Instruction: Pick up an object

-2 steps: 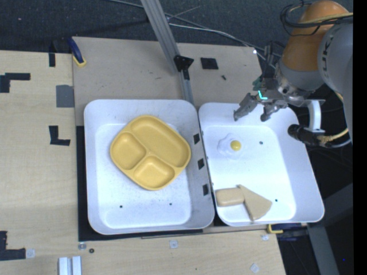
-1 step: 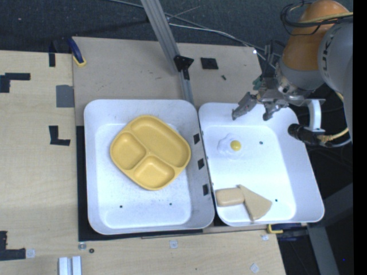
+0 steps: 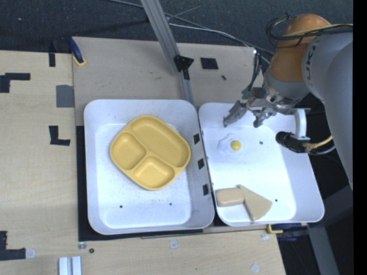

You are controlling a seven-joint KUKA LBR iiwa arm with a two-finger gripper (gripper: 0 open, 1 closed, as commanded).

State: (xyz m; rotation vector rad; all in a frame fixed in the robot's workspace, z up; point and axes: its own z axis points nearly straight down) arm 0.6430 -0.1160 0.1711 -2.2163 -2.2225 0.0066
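Right bin (image 3: 298, 202), front edge: a tan bread slice (image 3: 229, 197) lay flat, touching a tan wedge-shaped piece (image 3: 256, 202) beside it, both close against the front wall and its left corner, a placement that, by judgement, would leave a claw little room to come down on the wall side. Same bin, further back: a toy fried egg (image 3: 232, 145), white with a yellow centre, lay flat and alone on the open floor, well apart from the bread; as the nearest item to the claw and the one with free space around it, it was the likely candidate for pickup. Left bin (image 3: 97, 171): a yellow divided plate (image 3: 150, 151) with three compartments rested on the floor toward the back, turned at an angle to the walls and well apart from the claw, so probably not the object of this attempt. Right bin, rear: the gripper (image 3: 247, 114) hung above the back of the bin, just beyond the egg, its two fingers spread apart with nothing between them, a stance suited to an approach rather than a carry. No item had been lifted; the task stood at its opening stage. Behind it: the grey arm (image 3: 335, 62) with its orange band (image 3: 298, 47), reaching in from the right. Rear of the bench (image 3: 126, 67): a grey pole (image 3: 160, 22) rising between the bins.
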